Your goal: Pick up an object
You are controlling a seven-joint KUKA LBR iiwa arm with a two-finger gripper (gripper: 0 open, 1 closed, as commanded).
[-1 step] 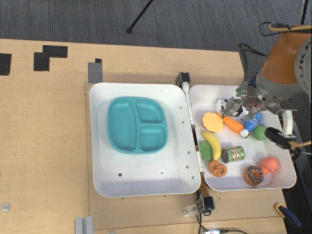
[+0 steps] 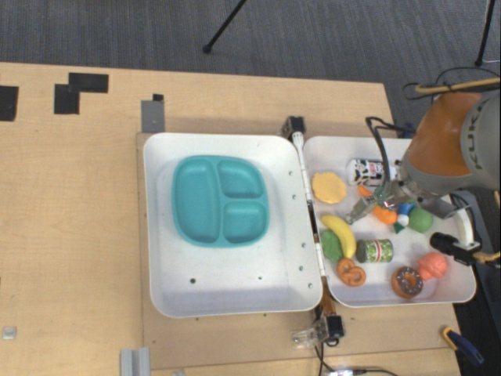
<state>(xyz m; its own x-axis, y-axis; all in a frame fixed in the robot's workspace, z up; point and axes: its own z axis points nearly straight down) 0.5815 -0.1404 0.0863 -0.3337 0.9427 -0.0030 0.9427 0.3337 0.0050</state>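
Wooden bench [image 2: 70, 210]: right bin [image 2: 466, 288] crowded with toys; hand [image 2: 366, 206] low beside banana [image 2: 341, 232], seemingly seeking one; finger state cannot tell.

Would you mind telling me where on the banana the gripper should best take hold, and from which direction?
Probably across the middle of the banana, coming straight down. It lies flat and curved in the right bin, narrowest across its width. A green piece touches its left side, so the gripper has little room there.
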